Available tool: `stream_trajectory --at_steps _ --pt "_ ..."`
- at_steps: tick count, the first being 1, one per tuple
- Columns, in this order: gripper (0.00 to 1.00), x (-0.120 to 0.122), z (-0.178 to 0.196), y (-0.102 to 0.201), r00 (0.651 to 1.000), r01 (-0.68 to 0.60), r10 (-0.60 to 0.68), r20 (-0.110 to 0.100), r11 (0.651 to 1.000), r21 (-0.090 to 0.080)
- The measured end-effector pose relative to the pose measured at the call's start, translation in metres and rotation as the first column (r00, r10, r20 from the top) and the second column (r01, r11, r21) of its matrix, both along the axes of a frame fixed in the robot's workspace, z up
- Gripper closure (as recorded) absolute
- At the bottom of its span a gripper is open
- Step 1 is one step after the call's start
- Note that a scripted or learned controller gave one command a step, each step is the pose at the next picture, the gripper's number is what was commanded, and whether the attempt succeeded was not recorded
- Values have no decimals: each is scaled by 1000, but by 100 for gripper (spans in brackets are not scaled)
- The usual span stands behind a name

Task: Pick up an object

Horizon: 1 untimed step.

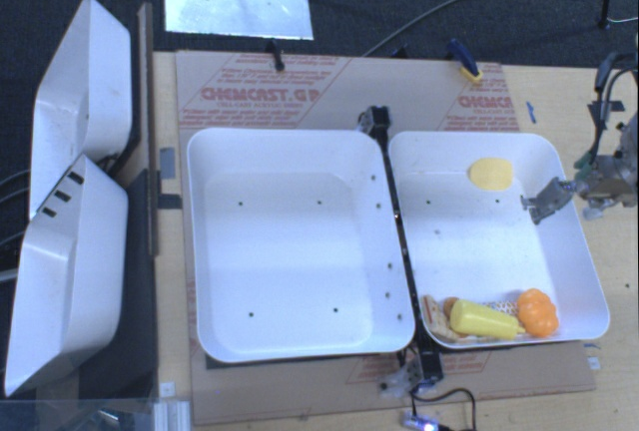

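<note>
Gripper (544, 201) hovers over the right bin (574, 249) rim, near the yellow disc (491, 174); its grasp can't be told, seemingly empty.

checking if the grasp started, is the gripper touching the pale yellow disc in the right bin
Apart. The camera view shows bare white bin floor between the gripper and the pale yellow disc, which lies alone near the right bin's far wall.
</note>
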State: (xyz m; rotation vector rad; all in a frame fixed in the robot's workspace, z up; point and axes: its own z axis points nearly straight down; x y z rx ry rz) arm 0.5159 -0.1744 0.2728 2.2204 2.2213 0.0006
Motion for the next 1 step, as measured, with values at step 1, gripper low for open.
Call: stream_trajectory --at_steps 1 --pt "0 0 0 0 1000 0 0 0 1000 0"
